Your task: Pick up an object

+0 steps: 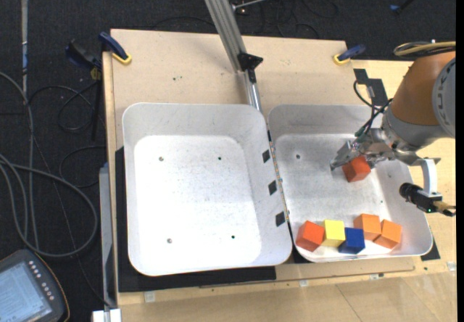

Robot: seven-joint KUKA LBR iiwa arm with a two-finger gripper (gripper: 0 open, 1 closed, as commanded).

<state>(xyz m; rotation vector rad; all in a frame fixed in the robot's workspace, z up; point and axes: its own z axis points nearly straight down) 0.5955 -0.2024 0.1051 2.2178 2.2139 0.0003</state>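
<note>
I am counting five blocks lying along the right bin's (413,201) near wall: three orange (311,234), one yellow (334,230), one blue (353,240). Farther back, the gripper (355,161) is clasping a sixth, red-orange block (357,169) between its fingers.

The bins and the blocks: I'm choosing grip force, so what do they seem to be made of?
The right bin and left bin look like thin moulded plastic: matt white, rounded corners, scuffed. The blocks, such as the yellow block, look like painted wood or foam: flat colour, crisp edges. Which one cannot be told.
</note>
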